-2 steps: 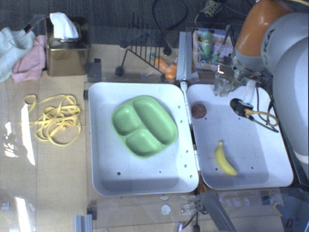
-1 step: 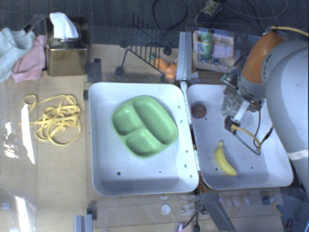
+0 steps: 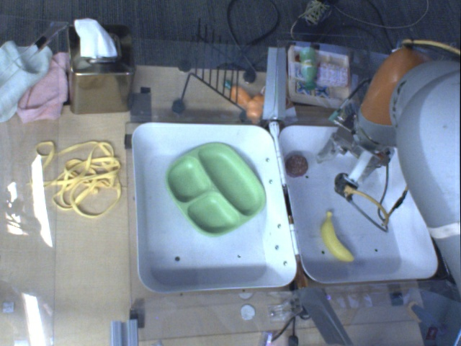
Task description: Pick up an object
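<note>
While your gripper [image 3: 346,166] hovers over the right bin [image 3: 414,265], its fingers' spread can't be told. Banana [image 3: 335,238] lies apart; dropping here probably grabs nothing.

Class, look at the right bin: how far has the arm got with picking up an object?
Done: the gripper is over the right bin. In hand: nothing visibly held; it hangs between the brown ball and the banana, both lying on the bin floor. Left: lower onto one, grasp, and lift.
</note>
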You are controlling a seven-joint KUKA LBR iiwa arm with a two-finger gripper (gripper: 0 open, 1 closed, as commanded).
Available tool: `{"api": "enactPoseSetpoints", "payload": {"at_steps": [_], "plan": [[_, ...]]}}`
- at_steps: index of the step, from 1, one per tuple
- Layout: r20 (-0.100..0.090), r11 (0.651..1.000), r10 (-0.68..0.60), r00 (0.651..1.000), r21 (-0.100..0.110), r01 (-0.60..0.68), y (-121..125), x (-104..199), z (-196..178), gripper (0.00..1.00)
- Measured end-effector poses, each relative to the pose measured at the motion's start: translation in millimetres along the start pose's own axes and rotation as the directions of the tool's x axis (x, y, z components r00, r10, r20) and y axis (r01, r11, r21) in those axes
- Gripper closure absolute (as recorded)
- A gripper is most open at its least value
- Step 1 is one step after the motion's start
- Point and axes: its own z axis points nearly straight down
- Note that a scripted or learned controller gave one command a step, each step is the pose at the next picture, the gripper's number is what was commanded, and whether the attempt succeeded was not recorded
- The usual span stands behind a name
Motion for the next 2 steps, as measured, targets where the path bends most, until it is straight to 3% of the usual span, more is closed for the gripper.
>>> {"api": "enactPoseSetpoints", "payload": {"at_steps": [1, 2], "plan": [[0.001, 0.932, 0.363, 0.932, 0.001, -0.363, 33, -63, 1, 0.0], [0.0, 0.999, -0.05, 0.999, -0.001, 0.05, -23, -97, -142, 0.0]]}}
